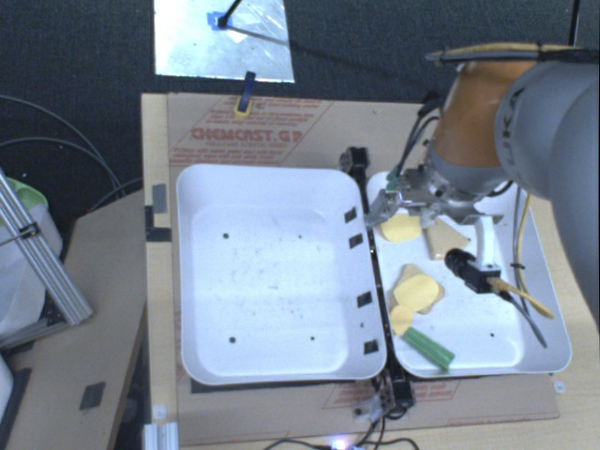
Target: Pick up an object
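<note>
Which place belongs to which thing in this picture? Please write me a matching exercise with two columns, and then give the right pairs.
Things:
1. green stick
2. small blue and yellow object
3. gripper

Places:
A. over the far left corner of the right bin
B. near the front edge of the right bin
C. on the cardboard beyond the left bin

Pairs: 1-B, 2-C, 3-A.
</note>
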